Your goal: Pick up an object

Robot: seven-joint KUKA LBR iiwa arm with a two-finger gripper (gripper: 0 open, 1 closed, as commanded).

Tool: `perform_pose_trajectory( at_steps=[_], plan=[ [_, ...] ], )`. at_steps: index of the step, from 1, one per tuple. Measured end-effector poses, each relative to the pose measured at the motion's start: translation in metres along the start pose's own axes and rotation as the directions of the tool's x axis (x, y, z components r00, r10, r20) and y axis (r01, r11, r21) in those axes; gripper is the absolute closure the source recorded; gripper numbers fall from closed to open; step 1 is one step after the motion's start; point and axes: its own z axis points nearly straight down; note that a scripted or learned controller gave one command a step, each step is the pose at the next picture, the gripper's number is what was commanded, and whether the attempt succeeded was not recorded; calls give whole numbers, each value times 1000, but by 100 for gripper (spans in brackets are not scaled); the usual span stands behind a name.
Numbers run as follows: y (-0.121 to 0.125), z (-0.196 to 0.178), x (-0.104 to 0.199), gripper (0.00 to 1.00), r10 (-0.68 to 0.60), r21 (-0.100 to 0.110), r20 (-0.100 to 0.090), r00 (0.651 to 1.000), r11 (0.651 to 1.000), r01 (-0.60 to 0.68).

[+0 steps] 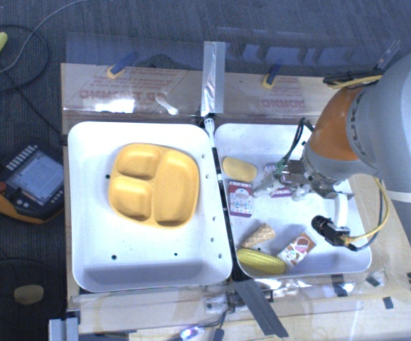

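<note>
You are looking down at the arm (365, 130) reaching in from the right over the right bin (358, 261), with the end effector (285, 178) hanging low near the bin's middle; you cannot tell from this angle what state it is in, and nothing is showing in its grasp. The candidates are lying around it: a yellow block (239, 168) near the top left, a red carton (241, 198) just below that, a bread piece (258, 236) and a corn cob (262, 261) toward the front edge, and a small snack box (296, 249) just beside the cob. The likely trouble is that the end effector is sitting over bare floor between these things, so it may be closing on nothing. The cob is lying against the front wall, and the wall is probably crowding any approach there. The carton is lying flat and may be offering little to pinch. A black cable fitting (331, 230) is dangling near the snack box and could be snagging or nudging it. The left bin (92, 261) is carrying a yellow tray (153, 184), well apart from the arm. A pendant (24, 183) is resting off the table to the left.
</note>
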Motion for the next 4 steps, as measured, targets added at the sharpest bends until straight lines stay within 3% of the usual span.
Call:
perform_pose_trajectory(
  at_steps=[1,2,3,4],
  plan=[
    [0,-10,0,100,-2,1,2,1000,1000,2],
    [0,-10,0,0,-1,1,3,1000,1000,1],
    [47,1,5,0,-23,5,0,1000,1000,23],
    [47,-8,4,100,-25,6,5,1000,1000,25]
  ],
)
